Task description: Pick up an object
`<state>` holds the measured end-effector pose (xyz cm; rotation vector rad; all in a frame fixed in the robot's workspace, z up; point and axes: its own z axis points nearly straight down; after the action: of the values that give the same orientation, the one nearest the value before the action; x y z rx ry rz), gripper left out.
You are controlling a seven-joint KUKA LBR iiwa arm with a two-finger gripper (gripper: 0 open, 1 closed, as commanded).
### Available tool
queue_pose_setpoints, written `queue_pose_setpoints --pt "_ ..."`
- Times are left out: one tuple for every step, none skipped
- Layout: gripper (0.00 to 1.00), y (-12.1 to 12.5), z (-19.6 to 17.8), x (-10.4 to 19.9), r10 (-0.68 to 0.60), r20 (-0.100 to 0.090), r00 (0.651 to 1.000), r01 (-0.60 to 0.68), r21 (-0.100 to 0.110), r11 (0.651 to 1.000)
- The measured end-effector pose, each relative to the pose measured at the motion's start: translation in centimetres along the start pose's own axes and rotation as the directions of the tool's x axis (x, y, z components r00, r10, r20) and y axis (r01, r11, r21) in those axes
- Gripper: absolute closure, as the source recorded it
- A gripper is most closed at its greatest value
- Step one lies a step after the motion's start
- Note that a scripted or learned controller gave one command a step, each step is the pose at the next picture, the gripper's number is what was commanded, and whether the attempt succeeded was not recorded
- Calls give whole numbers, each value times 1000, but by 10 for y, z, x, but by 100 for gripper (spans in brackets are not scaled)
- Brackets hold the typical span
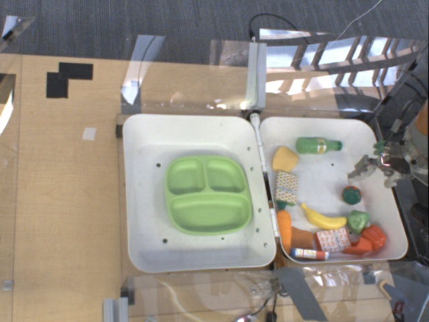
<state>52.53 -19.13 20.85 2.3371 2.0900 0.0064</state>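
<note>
One gripper (375,171) | fingers spread, grasping nothing | green ball (352,194) just below-left, apart | right bin (322,127)

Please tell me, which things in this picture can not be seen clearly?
- Gripper, camera view: small, at the right bin rim; state unclear.
- Carrot: lower end hidden by the bin wall.
- Red toys: piled together, shapes unclear.
- Patterned packet: print too small.
</note>
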Motion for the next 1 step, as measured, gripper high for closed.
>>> queue_pose_setpoints --pt "0 -22 119 45 87 -2 996 -87 -6 996"
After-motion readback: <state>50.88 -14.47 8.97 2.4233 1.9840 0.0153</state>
